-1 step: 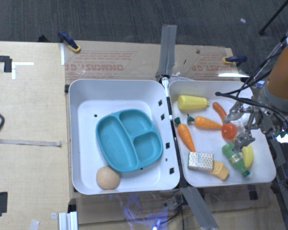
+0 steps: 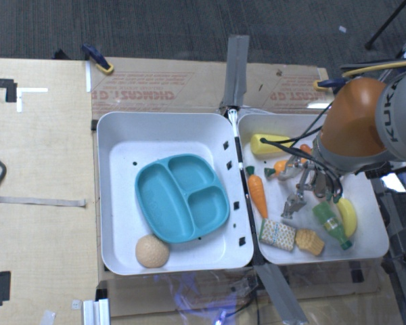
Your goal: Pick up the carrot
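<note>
- Bench [image 2: 34,147] is plywood-topped, with cardboard behind; two white bins are set side by side, seen from above at a slant.
- Left bin [image 2: 111,202] is noted to hold a blue tray [image 2: 183,198] and a tan ball [image 2: 151,251].
- Right bin [image 2: 372,246] is crowded: carrot [image 2: 258,192], yellow item [image 2: 271,144], banana [image 2: 348,217], green bottle [image 2: 331,225], checked block [image 2: 278,234], cracker [image 2: 309,242].
- Carrot is found along the right bin's left wall, green top toward the rear, tip toward the front, lying flat and apart from the block below it.
- Gripper [image 2: 292,208] hangs over the bin middle, just right of the carrot, not touching it. Whether the fingers are spread or pressed together cannot be told; nothing is seen pinched.
- Handling, judged: likely a light, stiff toy with a smooth, tapered skin, so slip toward the tip is to be expected.
- Hold is best taken across the thick middle, fingers astride the long axis; the nearby wall leaves little room for the outer finger.
</note>
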`<state>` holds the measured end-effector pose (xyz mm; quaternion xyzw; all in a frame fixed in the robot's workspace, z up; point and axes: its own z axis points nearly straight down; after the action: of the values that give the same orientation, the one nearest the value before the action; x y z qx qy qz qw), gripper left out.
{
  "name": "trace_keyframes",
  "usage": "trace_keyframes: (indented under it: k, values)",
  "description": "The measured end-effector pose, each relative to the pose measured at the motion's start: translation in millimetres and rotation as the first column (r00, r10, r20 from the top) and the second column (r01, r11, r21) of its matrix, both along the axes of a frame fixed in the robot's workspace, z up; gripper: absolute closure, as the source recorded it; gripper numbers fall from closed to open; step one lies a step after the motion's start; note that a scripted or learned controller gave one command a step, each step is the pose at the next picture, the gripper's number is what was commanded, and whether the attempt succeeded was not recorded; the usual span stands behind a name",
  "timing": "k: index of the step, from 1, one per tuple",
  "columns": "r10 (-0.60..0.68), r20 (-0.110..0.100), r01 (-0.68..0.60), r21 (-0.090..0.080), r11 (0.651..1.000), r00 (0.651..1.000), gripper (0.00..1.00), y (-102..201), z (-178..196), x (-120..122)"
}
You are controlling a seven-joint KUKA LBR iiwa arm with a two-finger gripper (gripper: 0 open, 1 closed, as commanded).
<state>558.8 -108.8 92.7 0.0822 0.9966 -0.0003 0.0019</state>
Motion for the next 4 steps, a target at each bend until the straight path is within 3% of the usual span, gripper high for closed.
trace_keyframes:
  k: [1, 2, 3, 4]
  values:
    - [-0.381, 0.000, 0.381, 0.001, 0.925, 0.925, 0.00, -4.0, 0.3, 46.4]
    - [-0.580, -0.031, 0.580, -0.011, 0.815, 0.814, 0.00, -24.7, -3.6, 82.7]
    - [-0.743, -0.029, 0.743, -0.015, 0.669, 0.668, 0.00, -32.1, -3.9, 87.5]
    - [-0.769, -0.002, 0.769, 0.000, 0.639, 0.639, 0.00, 47.6, 99.3, 38.4]
